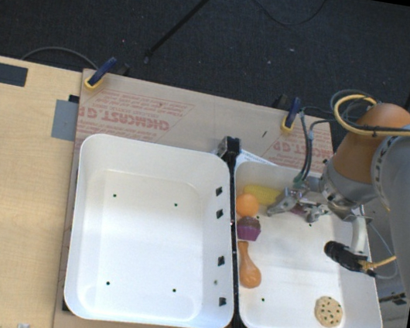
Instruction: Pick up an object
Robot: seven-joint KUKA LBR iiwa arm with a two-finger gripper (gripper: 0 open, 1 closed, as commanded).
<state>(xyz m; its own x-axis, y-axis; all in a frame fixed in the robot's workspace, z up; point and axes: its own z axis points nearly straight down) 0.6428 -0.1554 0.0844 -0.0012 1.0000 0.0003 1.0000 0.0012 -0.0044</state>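
Observation:
Several small objects lie in the right bin (296,281). A yellow piece (261,193) rests at its far left, with an orange ball (246,204) just in front of it. A purple object (248,227) and an orange pear-shaped toy (248,267) follow along the left wall. A cookie (329,311) lies alone at the near right corner. My gripper (289,204) hangs low over the far part of this bin, just right of the yellow piece and the orange ball. I see nothing held in it.
The left bin (144,243) adjoins the right one along a black divider (226,234). The grey arm with its orange band (374,142) and cables covers the right bin's far right corner. Clamps (291,113) hold the cardboard at the back.

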